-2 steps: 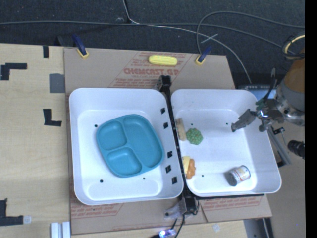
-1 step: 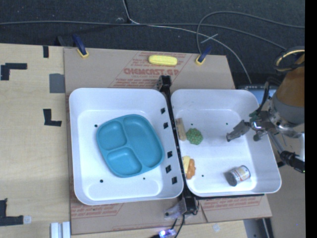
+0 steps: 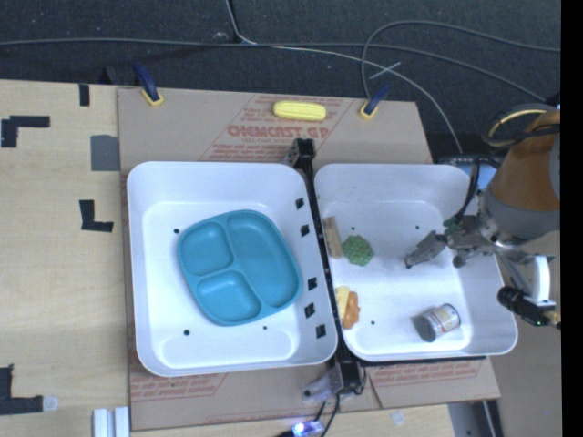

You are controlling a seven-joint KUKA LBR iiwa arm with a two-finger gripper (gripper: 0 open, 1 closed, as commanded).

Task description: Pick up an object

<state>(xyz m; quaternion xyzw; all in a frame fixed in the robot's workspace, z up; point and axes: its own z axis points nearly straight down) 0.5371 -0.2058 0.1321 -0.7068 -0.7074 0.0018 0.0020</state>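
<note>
A small metal can lies on its side at the lower right of the frame in the right bin, likely light, rigid and slippery, best gripped across its body; the end effector above it carries nothing.

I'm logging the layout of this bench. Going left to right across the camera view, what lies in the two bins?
Blue tray → orange piece → green lump → can → gripper.
</note>
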